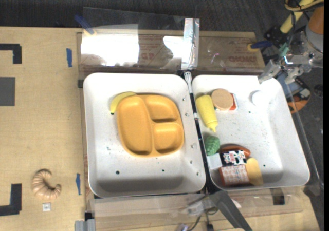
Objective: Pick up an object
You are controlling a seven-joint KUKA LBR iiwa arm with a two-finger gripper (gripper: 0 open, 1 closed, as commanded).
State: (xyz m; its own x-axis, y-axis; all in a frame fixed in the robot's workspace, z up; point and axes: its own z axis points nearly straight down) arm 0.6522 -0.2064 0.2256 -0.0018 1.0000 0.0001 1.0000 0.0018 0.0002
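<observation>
Two shallow white bins side by side on a tan wooden desk (36, 137): left bin (97, 137) and right bin (280, 137). Left bin, two items: one orange three-compartment tray (149, 124) at centre, long axis running top to bottom of the frame with a slight tilt; one yellow banana (119, 100) at the tray's upper-left corner, partly under it, curving from upper right to lower left. Right bin, six items, all along its left side: one yellow squeeze bottle (206, 112), long axis near vertical, nozzle end toward the lower right; one round tan bun-like piece (222, 99) on a red-and-white base, touching the bottle's upper right; one green broccoli-like piece (212, 145) just below the bottle; one red-and-black printed packet (234, 155); one reddish labelled can (234, 175) lying on its side, long axis left to right; one yellow lemon-like piece (253, 170) touching the can's right end. Desk outside the bins: one pale curled croissant-like object (46, 184) at lower left; black markers and blue tape tabs on the wood. Clear plastic sheeting behind the bins; dark floor at top. Arm at upper right of frame; pincer (281, 68) over the right bin's upper-right corner, state cannot be told.
</observation>
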